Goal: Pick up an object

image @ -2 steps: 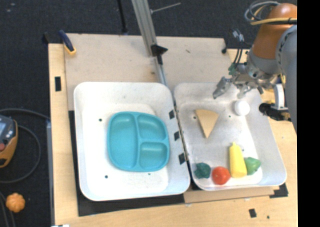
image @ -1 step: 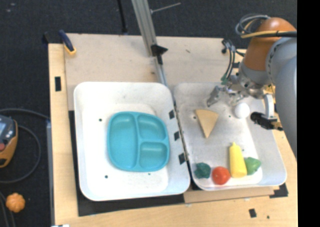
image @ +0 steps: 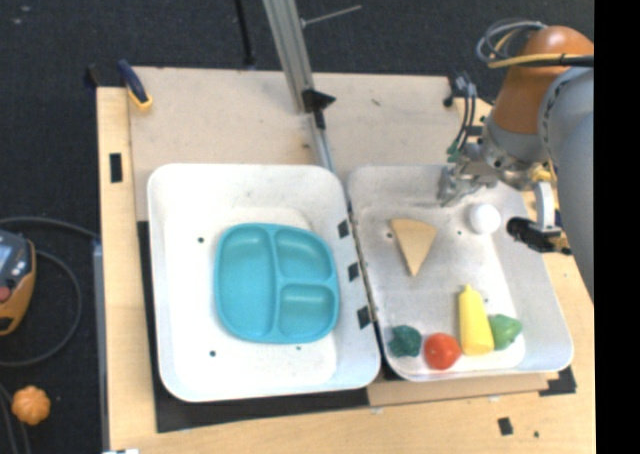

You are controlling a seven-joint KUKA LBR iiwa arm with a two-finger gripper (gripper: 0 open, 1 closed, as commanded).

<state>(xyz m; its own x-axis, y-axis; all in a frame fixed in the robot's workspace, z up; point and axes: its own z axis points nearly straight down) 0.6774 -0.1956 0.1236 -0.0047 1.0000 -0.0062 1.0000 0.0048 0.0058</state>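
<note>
At the upper right of the frame, the gripper [image: 458,185] hangs over the back edge of the right bin [image: 545,337]; whether its tips are apart or together I cannot tell. Just right of it lies a white ball [image: 484,218], seemingly untouched. A tan wedge [image: 413,243] sits mid-bin. The left bin [image: 180,342] holds a blue divided plate [image: 275,282].

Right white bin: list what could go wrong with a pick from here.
1. The gripper sits at the right white bin's far wall, so it may close on nothing.
2. The small white ball could roll off when nudged.
3. The yellow bottle-shaped toy, green toy and red ball crowd together, risking a double grab.
</note>
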